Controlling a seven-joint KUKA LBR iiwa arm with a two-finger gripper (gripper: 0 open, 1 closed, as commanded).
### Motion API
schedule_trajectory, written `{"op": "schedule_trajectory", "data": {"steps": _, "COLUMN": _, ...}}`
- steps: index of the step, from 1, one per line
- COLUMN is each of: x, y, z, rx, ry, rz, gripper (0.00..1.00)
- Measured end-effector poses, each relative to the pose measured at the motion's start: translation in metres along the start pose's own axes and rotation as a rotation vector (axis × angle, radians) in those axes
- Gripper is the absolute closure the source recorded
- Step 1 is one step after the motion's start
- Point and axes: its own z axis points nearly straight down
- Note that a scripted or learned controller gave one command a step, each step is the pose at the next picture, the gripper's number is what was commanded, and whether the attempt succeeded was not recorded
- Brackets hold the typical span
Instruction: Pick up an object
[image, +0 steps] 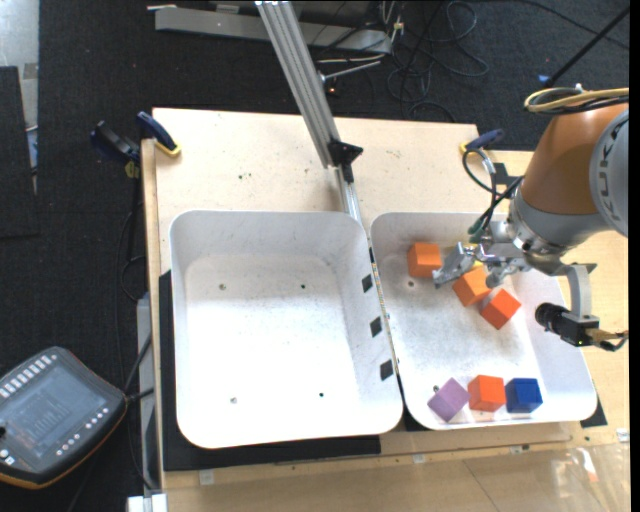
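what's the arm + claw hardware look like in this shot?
The arm has a rounded orange-copper shell with a grey section at its right edge bearing dark lettering. Yellowish cable loops over its top; thin dark and green wires run down the wrist. The claw is small, grey metal. A black fitting hangs below.

Plainly a robotics lab: wooden bench (260, 160) clamped at 10 o'clock, two white bins (200, 240), teach pendant (50, 415) at 8 o'clock, cables (440, 50) across dark floor at 12 o'clock.
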Motion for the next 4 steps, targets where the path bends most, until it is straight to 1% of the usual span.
{"op": "schedule_trajectory", "data": {"steps": 1, "x": -0.010, "y": 0.003, "z": 0.055, "rx": -0.005, "ry": -0.002, "rz": 0.000, "gripper": 0.00}}
{"op": "schedule_trajectory", "data": {"steps": 2, "x": -0.009, "y": 0.005, "z": 0.041, "rx": -0.011, "ry": -0.002, "rz": -0.001, "gripper": 1.00}}
{"op": "schedule_trajectory", "data": {"steps": 3, "x": -0.003, "y": 0.012, "z": -0.019, "rx": -0.013, "ry": -0.002, "rz": -0.003, "gripper": 1.00}}
{"op": "schedule_trajectory", "data": {"steps": 4, "x": -0.002, "y": 0.005, "z": -0.066, "rx": -0.012, "ry": -0.003, "rz": -0.002, "gripper": 1.00}}
